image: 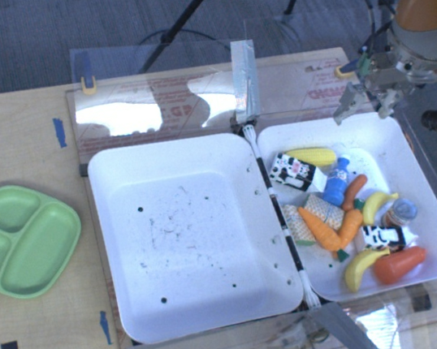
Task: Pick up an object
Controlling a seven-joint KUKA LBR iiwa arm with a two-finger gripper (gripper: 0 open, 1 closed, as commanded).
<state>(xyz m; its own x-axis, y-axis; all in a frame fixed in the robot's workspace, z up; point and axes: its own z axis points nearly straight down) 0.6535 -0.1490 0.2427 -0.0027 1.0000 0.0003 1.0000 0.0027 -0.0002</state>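
Claw [366, 103] of the grey arm hung over the far right corner of the right bin [432, 201], its two fingers spread apart with nothing between them. Every toy lay nearer the camera than the claw, well apart from it.

Closest to it were a yellow banana [312, 155] along the far side of the heap, a black-and-white cow-patterned block [291, 172] just left of that, and a blue bottle [336, 184] standing tilted beside the banana's end. A small red sausage-like piece [355, 189] leaned against the bottle.

Nearer the middle, two orange carrots [323, 229] crossed over a pale waffle-textured piece [302, 222], hemmed in on all sides. A second, smaller banana [375, 205] and a small grey-blue can [404, 211] lay to their right. At the near edge a third banana [358, 267] curved beside a red pepper-like toy [397, 264], with another cow-patterned block [383, 237] just above them.

Left of the divider, the left bin [186, 232] showed only scuff marks. Far left on the wooden bench [48, 344] sat a green divided plate [22, 239].
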